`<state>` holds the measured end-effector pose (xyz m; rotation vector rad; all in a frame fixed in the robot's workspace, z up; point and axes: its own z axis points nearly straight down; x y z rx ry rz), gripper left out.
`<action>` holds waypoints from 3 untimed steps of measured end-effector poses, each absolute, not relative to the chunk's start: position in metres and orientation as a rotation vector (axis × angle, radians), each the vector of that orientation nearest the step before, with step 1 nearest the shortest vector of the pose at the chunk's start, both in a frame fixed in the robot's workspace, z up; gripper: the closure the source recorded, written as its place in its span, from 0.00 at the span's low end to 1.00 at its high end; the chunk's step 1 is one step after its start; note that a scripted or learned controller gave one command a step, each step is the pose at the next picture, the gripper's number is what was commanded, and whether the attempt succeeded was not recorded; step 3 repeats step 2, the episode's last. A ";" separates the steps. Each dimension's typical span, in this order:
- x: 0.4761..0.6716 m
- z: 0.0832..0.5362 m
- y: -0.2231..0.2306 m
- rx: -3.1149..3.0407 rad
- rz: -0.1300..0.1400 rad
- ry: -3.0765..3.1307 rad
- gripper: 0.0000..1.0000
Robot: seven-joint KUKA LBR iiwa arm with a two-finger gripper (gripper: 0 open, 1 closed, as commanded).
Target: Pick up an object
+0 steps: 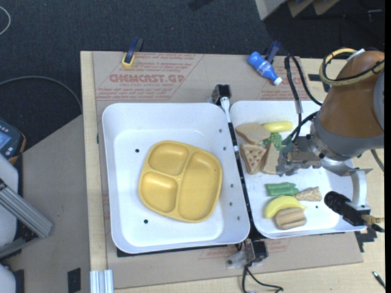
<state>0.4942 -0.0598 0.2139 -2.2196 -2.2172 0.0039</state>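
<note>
Hotdog (289, 219), banana (282, 206) at right bin (317, 227) near edge; green pod (281, 188) behind. Gripper (286, 162) low over toast wedges (253, 157); open or closed, cannot tell. Advice: centre on one piece, descend straight. Yellow divided tray (181, 180) in left bin (125, 130).

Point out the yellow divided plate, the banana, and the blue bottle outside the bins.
yellow divided plate (181, 180): camera view, centre ridge.
banana (282, 205): camera view, middle of its curve.
blue bottle (263, 66): camera view, on its body.
</note>
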 end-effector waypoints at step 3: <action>0.492 0.224 -0.067 -2.224 -0.001 -2.221 1.00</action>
